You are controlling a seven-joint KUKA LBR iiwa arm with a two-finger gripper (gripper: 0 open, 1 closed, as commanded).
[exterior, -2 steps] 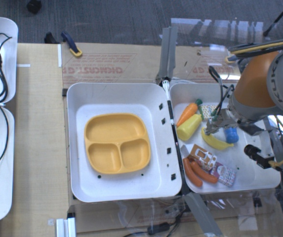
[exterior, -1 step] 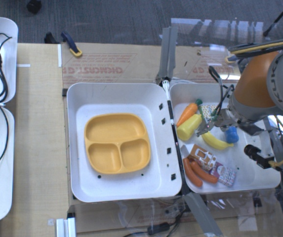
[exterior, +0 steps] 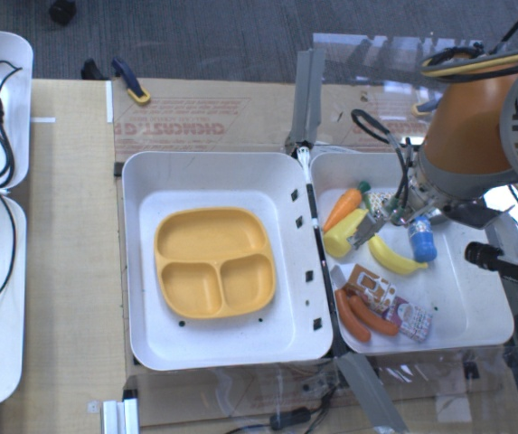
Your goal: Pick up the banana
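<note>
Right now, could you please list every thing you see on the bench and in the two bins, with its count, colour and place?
plate: one, yellow, three compartments, in the left bin
left bin: one, white
right bin: one, white
banana: one, yellow, middle of the right bin
carrot: one, orange, upper left of the right bin
yellow block: one, below the carrot
bottle: one, blue, right of the banana
sausages: two, orange-red, lower left of the right bin
packet: one, printed, beside the sausages
clamp: one, blue and yellow, on the cardboard behind the bins
arm: one, grey and orange, over the right bin
gripper: one, just above the banana
</note>
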